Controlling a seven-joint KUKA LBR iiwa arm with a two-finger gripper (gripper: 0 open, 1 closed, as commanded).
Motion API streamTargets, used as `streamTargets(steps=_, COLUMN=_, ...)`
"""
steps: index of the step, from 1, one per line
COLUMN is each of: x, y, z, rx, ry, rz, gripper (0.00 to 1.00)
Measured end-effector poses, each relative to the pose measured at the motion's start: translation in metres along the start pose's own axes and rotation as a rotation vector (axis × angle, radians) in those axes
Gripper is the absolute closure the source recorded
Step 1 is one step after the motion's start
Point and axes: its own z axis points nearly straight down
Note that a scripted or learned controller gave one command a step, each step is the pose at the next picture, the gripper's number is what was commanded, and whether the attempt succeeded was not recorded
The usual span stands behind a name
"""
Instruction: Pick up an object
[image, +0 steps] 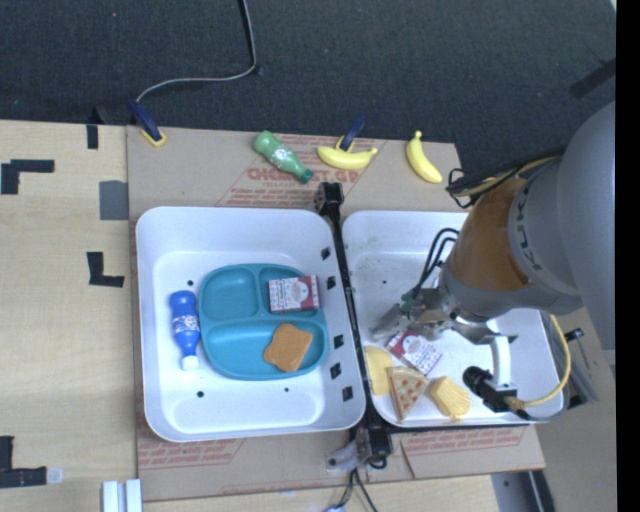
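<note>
The counter has a pale wood top with dark marks on its left part. A printed cardboard sheet lies on it, and the two white bins sit on that sheet, touching: the left bin and the right bin. Behind the bins, on the cardboard, lie a green bottle, a yellow banana just beside it, and a second banana further right.
</note>
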Motion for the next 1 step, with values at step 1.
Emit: streamTargets(steps=1, x=-0.0012, y=0.0032, z=0.0006, rx=0.007, ry=0.003, rz=0.001, gripper=0.00)
